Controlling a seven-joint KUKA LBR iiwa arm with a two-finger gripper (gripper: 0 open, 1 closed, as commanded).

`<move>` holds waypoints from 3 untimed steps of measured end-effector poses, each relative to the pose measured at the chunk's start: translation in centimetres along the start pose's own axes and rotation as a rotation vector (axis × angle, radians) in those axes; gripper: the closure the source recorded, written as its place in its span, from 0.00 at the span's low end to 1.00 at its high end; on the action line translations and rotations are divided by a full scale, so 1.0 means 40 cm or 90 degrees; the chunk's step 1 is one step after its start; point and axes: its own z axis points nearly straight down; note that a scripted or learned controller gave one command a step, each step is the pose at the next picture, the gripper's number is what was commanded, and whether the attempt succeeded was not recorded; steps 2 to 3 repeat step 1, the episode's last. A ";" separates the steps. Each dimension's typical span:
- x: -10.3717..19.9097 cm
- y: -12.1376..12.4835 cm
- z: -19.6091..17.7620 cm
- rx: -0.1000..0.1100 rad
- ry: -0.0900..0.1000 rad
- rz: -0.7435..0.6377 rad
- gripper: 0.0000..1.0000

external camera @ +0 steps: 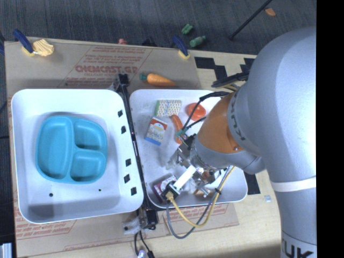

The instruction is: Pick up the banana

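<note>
My gripper [188, 163] is low in the right bin [141, 102], near its front half, and the grey arm with its orange band [217, 130] covers the bin's right side. Just left of the gripper lies a small white, blue and red box [156, 130]. A short orange piece [177, 122] and a red-orange object [196, 110] sit just behind the gripper. A green and beige packet [168, 107] lies near the bin's back wall. A small brownish thing [201, 192] peeks out under the wrist at the front wall. The arm hides whatever is under it.
The left bin [21, 160] holds a blue divided plate [71, 148]. A toy carrot [157, 79] lies on the cardboard behind the right bin. A yellow object [43, 48] with a blue clamp sits at the back left corner of the bench.
</note>
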 end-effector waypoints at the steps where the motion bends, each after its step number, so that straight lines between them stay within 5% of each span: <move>1: 0.104 0.054 0.040 -0.002 0.000 -0.219 0.00; 3: 0.104 0.054 0.040 -0.002 0.000 -0.219 0.00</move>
